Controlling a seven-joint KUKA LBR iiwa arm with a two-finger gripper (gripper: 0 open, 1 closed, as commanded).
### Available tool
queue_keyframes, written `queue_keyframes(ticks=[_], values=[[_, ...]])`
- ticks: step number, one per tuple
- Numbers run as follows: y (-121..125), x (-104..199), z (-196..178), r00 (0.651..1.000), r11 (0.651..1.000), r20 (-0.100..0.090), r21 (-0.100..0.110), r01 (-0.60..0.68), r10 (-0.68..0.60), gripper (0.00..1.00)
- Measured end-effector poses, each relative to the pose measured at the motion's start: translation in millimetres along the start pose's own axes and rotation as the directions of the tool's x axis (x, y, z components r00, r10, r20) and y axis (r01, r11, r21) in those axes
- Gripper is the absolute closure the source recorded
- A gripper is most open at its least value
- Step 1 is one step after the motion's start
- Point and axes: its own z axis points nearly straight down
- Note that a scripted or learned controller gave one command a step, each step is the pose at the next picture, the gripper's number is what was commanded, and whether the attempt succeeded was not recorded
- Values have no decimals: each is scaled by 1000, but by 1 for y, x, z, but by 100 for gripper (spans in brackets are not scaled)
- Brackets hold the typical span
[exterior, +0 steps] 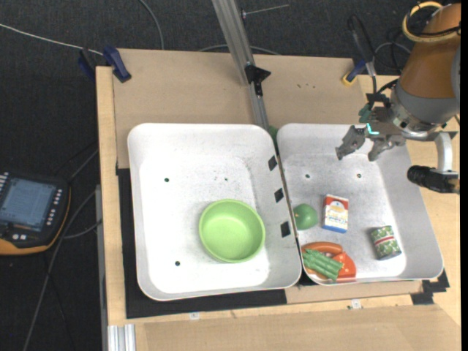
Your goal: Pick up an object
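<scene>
Hovering — tool (363, 146) over right bin (409, 218) | fingers spread; nothing between them

Your arm (431, 64) is reaching in from the frame's upper right, its end effector (363, 146) pointing down-left with both fingers spread apart, gripping nothing.

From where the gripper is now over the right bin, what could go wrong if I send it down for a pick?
1. The gripper hangs over bare floor at the far end of the right bin, apart from every object; a straight descent would likely close on nothing.
2. The green ball lies by the bin's left wall and may roll away.
3. The plate of vegetables sits tight in the near corner, so the fingers could strike the rim.
</scene>
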Motion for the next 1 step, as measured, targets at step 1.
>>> queue_keyframes(ticks=[1], values=[[0, 0, 0, 1000, 1000, 0, 0, 0, 0, 0]])
